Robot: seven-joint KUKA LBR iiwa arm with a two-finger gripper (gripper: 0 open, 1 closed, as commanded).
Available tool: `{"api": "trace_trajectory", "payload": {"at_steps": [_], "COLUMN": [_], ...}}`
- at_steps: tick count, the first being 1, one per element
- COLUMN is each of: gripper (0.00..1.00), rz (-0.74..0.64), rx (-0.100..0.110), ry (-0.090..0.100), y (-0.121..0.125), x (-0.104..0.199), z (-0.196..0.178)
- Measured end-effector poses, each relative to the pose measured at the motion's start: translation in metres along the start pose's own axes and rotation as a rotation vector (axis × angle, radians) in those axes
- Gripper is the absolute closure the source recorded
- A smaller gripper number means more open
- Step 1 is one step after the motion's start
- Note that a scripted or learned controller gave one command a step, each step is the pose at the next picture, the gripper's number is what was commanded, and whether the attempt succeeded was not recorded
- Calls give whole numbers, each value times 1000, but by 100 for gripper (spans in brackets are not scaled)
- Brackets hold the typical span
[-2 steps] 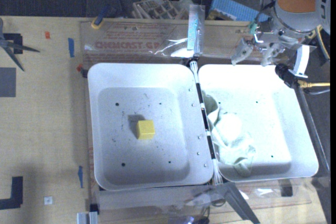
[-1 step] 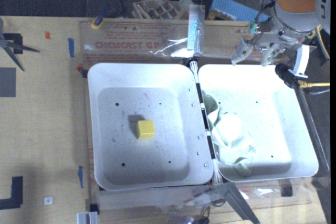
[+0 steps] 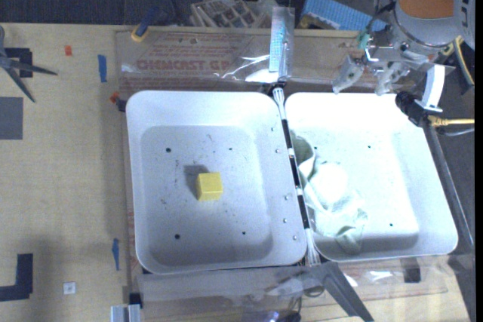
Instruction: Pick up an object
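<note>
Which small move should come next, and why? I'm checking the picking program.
Probably swing the gripper forward over the right bin toward the pale crumpled object by its left wall: the gripper sits above the bin's far rim, holding nothing.

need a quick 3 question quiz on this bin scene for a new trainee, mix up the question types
1. True or false: the small yellow foam-like cube lies in the left shallow white bin.
2. Multiple choice: where is the pale, soft, crumpled cloth-like object? A) left bin, centre B) right shallow white bin, against its left wall C) on the bench outside both bins
3. Short answer: is the arm's gripper low inside a bin or near the far rim of the right bin?

Key
1. True.
2. B.
3. Near the far rim of the right bin, apart from both objects.
</note>
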State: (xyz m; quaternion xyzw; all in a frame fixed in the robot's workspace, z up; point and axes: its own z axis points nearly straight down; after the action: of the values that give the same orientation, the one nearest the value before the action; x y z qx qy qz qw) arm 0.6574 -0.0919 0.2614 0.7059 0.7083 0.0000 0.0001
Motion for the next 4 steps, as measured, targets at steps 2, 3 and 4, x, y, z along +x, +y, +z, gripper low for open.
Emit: {"api": "trace_trajectory", "payload": {"at_steps": [2,3,4], "gripper": [0,0,0], "rz": [0,0,0], "rx": [0,0,0], "ry": [0,0,0], "y": [0,0,0], "x": [0,0,0], "z": [0,0,0]}}
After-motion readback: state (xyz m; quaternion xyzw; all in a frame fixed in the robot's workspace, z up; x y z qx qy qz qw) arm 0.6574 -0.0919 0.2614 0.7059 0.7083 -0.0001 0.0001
